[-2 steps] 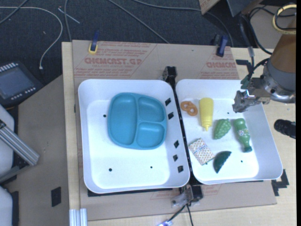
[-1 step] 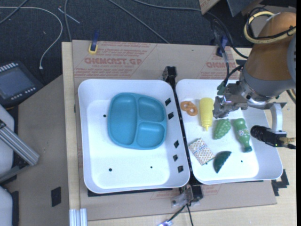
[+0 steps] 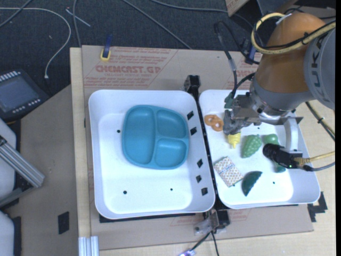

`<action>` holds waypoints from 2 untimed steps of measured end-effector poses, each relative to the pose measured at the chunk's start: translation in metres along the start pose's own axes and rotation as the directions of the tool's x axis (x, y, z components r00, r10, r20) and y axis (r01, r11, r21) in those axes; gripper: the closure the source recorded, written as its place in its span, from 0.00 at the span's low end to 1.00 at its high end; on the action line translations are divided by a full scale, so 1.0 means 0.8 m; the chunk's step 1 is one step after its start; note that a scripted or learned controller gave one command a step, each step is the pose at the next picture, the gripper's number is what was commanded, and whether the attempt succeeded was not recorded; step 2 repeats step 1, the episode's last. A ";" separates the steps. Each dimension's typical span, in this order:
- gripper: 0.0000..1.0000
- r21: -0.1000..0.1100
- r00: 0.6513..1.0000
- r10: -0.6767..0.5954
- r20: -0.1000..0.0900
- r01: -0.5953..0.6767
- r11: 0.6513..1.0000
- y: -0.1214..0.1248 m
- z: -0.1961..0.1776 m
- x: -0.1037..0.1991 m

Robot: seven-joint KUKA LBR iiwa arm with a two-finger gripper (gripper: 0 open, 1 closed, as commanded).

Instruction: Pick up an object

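Gripper point(image 3: 234, 131) low in the right bin point(image 3: 303, 193), above a small yellow toy point(image 3: 234, 140).
Whether the fingers are open or closed, I cannot tell. Beside the toy lie green grapes point(image 3: 251, 145), an orange pretzel point(image 3: 213, 122) and a patterned packet point(image 3: 228, 170); the left bin point(image 3: 106, 185) holds a blue divided plate point(image 3: 155, 136).

Left of my reach: one white bin point(image 3: 101, 159) holding a blue divided plate point(image 3: 154, 137), lying flat near its middle. Under both bins: a cardboard sheet point(image 3: 133, 63) with red print. Off the bench, far left: a dark screen point(image 3: 16, 92); behind it, loose cables point(image 3: 64, 15) on dark floor.
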State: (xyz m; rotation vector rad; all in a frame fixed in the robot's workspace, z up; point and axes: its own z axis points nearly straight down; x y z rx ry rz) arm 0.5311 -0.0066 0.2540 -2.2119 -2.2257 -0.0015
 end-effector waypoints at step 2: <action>1.00 0.000 1.000 -0.001 0.000 0.001 1.000 -0.006 0.002 0.073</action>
